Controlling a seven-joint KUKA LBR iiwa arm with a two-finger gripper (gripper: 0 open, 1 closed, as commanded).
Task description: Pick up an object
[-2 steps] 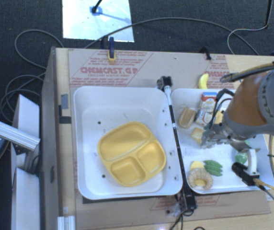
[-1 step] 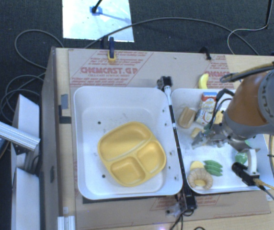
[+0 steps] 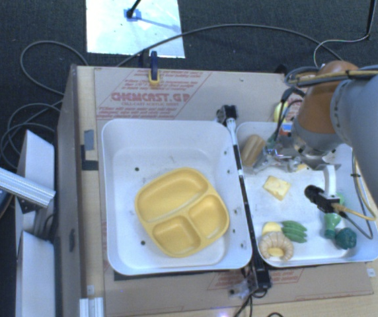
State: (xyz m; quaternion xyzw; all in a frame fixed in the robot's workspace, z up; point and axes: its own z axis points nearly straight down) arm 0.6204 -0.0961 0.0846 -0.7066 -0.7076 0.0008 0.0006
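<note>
My gripper hangs low over the back of the right bin, under the arm's orange band. Just to its left a tan bread-like piece lies against the bin's left wall, close to the gripper or touching it. A yellow cheese-like block sits a little in front of the gripper, apart from it. Near the front edge lie a green ridged piece, a small yellow piece and a pale curled pastry. Two teal pieces rest at the front right.
The left bin holds a yellow three-compartment tray. A dark divider bar runs between the bins. The arm covers the back right of the right bin. Cables trail over the floor behind the bench.
</note>
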